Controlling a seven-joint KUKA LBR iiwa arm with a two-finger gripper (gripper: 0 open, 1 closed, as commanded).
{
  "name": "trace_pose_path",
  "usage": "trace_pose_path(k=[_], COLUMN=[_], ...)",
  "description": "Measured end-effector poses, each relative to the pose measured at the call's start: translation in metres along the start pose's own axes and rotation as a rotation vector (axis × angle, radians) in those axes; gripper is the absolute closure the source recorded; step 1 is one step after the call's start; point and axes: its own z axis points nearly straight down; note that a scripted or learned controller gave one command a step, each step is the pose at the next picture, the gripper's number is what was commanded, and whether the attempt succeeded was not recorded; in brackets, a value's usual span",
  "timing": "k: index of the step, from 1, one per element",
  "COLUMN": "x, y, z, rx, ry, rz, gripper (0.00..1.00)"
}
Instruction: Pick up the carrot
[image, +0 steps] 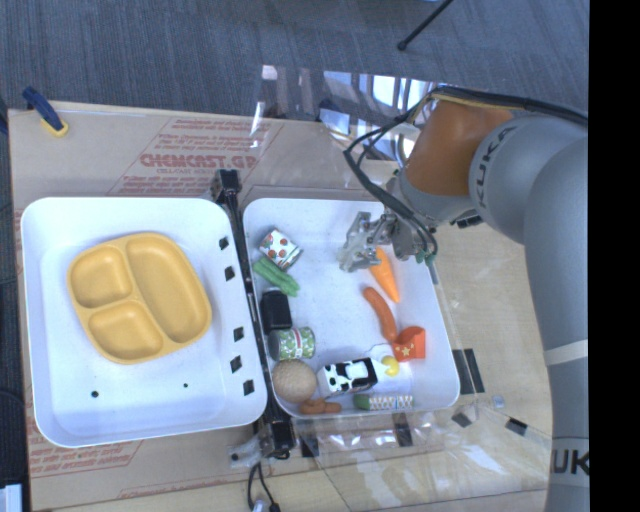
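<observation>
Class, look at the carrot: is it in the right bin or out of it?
In. The carrot lies on the right bin's floor, beside the gripper.

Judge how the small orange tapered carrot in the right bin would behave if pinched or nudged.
The small orange tapered carrot looks like rigid toy plastic, so probably stiff and light. Its smooth cone shape may slip from the gripper or roll in an arc on the right white bin.

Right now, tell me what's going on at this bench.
The arm has reached into the right bin and its gripper sits low over the carrot, which lies near the bin's far right side. Whether it has a grip can't be told. Other toy foods are scattered through that bin. The left bin holds a yellow tray.
</observation>
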Motion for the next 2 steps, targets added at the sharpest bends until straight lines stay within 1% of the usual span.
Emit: trace_pose_path(k=[1, 2], x=[0.011, 0.027], y=[0.012, 0.052], z=[-0.11, -0.082], rx=[0.002, -0.001], ry=[-0.007, 0.009], rz=[0.005, 0.213], gripper=[1.0, 1.0])
